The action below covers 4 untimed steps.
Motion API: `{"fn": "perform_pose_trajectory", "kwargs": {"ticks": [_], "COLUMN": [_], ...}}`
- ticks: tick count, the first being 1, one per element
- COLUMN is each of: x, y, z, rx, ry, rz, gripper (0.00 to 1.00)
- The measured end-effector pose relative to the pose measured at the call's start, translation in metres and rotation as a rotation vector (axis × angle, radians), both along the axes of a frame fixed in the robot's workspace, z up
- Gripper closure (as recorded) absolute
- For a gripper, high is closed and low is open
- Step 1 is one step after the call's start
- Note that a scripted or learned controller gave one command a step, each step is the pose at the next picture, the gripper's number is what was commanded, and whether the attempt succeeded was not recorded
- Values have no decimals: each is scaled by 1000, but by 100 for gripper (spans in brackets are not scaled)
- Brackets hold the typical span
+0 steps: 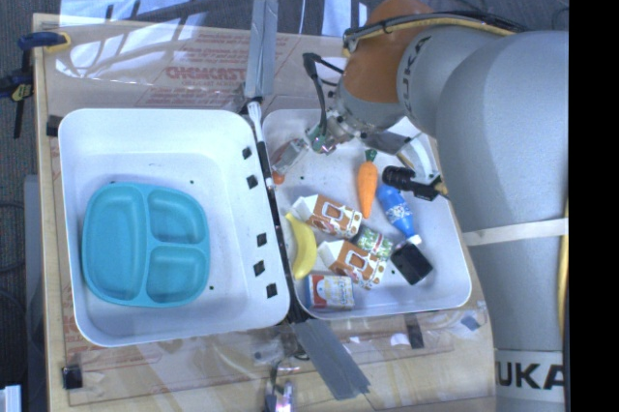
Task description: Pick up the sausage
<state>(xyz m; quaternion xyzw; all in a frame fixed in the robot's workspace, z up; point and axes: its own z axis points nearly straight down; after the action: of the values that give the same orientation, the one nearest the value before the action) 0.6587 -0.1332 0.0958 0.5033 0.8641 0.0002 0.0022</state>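
In the back left corner of the right bin [455,250], a small brownish sausage [283,157] lies close to the divider wall. My gripper [323,136] hangs low over that corner, just right of the sausage and a little behind it. The grey arm and its orange band [382,52] cover the bin's back right part. I see nothing clearly held at the gripper's tip.
The right bin also holds a carrot [367,189], a blue bottle [397,208], a black block [411,262], a banana [302,246], two juice cartons [336,218] [356,262] and a small tub [334,291]. A turquoise divided tray [145,244] lies in the left bin [97,134].
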Motion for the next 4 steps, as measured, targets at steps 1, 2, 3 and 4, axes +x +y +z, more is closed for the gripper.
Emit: {"fn": "perform_pose_trajectory", "kwargs": {"ticks": [1, 2, 3, 4], "x": [0, -36, -36, -36], "y": [-22, 0, 0, 0], "z": [-1, -1, 9, 9], "rx": [0, -1, -1, -1], "ry": [-1, 0, 1, 1], "rz": [-129, -85, -82, -82], "gripper": [0, 0, 100, 0]}}
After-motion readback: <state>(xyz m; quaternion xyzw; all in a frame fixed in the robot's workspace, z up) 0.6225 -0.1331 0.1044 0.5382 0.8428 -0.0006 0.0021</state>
